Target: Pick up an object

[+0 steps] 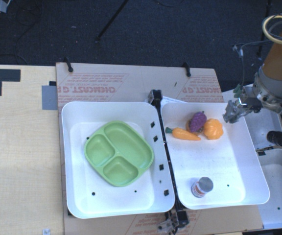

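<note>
Three small toy foods lie clustered in the far part of the right shallow white bin (239, 180): a long orange plastic carrot (185, 134), a bumpy purple grape-like piece (197, 122) just behind it, and a round orange fruit (213, 129) touching the purple piece's right side. Near the front of the same bin, well apart from them, lies a small can with a grey lid (201, 186). The left white bin (77, 190) holds a green three-compartment plastic plate (119, 153). The grey arm's tool (233, 111) hovers over the right bin's far right rim, near the round fruit; whether it is open or closed cannot be told. Both bins rest on cardboard (97, 84) on the table (18, 155).
</note>
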Tool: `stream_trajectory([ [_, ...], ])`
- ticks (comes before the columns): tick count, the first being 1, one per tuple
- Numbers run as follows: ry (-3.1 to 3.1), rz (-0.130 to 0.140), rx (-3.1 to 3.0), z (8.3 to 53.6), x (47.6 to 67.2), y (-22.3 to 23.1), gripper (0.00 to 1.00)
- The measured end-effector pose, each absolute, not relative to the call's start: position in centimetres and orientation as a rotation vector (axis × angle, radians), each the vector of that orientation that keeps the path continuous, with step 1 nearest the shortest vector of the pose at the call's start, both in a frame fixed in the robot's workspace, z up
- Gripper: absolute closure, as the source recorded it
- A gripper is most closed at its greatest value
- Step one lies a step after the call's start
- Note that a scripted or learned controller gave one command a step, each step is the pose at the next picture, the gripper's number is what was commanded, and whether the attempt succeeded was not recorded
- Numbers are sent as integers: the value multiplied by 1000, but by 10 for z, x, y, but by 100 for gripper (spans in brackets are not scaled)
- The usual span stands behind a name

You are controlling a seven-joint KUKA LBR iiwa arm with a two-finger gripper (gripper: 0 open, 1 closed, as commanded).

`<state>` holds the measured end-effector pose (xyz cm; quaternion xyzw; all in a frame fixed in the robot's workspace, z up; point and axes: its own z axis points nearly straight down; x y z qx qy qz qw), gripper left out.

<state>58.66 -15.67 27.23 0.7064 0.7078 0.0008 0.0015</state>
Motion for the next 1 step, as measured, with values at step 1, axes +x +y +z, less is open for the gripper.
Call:
stream_trajectory([
  [1, 2228, -1, 2220, 273, 581, -106, 100],
])
